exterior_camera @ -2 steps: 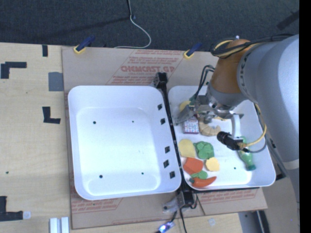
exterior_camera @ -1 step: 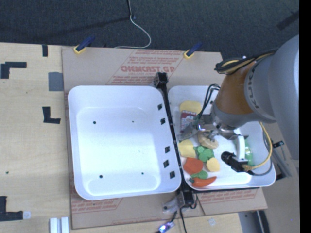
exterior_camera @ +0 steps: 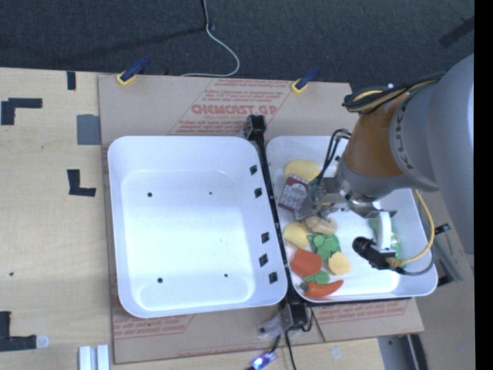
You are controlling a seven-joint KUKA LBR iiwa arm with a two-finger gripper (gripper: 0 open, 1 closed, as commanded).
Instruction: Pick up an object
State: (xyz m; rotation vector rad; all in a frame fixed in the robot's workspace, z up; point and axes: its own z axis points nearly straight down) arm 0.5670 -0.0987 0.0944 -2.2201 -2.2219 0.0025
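A brown cardboard sheet (exterior_camera: pixel 231 110) with red printed lettering lies on a pale wooden bench (exterior_camera: pixel 46 230), and serves as the landmark here; at its far edge two blue-and-yellow clamps (exterior_camera: pixel 132 70) pin it at the left and right corners; beyond that edge runs dark grey carpet (exterior_camera: pixel 100 14), crossed by a thin white cable (exterior_camera: pixel 219 41) that comes down toward the sheet. Left of the sheet, black tape marks (exterior_camera: pixel 77 182) and a grey patch (exterior_camera: pixel 88 128) dot the bench top; the light is even and soft.
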